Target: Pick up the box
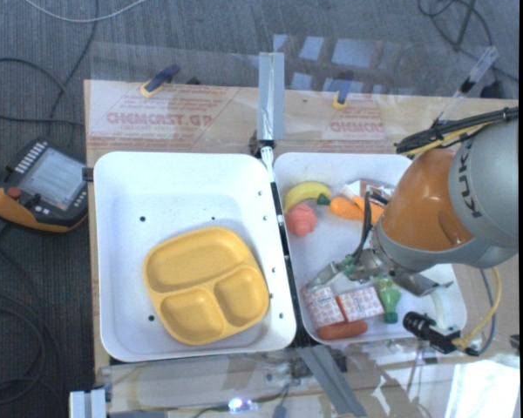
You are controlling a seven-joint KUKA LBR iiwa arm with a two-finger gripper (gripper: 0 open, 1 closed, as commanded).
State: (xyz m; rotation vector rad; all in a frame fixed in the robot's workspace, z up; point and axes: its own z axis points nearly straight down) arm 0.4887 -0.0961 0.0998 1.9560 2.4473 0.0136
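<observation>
worktop (113, 120) carrying, left to right, a white bin (122, 190) with a yellow divided tray (206, 283), then a second bin (288, 177) holding banana (306, 192), peach (301, 219), carrot (347, 207), and, near its front, the box (342, 303) just below the pincer (353, 268), whose state cannot be told.

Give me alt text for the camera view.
The gripper hangs low in the right bin just above the box, near a banana, peach, carrot and sausage. The left bin holds a yellow tray.
</observation>
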